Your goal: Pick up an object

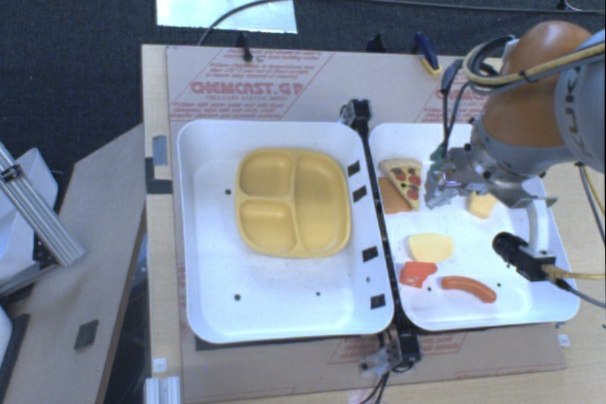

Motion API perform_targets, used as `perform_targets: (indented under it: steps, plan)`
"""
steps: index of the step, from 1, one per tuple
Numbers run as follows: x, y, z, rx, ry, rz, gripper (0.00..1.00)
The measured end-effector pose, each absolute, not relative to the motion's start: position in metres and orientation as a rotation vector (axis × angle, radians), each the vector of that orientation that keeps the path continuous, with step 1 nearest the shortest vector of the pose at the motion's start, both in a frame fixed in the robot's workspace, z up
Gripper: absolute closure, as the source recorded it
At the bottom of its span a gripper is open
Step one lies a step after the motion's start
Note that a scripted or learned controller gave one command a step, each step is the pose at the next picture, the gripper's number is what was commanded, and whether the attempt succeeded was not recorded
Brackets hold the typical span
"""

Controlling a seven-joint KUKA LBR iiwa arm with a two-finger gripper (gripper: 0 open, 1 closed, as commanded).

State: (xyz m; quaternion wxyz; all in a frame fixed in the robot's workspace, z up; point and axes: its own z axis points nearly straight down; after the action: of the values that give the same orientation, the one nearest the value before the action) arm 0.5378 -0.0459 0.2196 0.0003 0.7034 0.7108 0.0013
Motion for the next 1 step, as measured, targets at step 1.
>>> perform_targets:
  steps: [1]
  plan:
    - [0.5451, 0.0072, 0.2133, 2.21, 2.233, 0.004, 1.0]
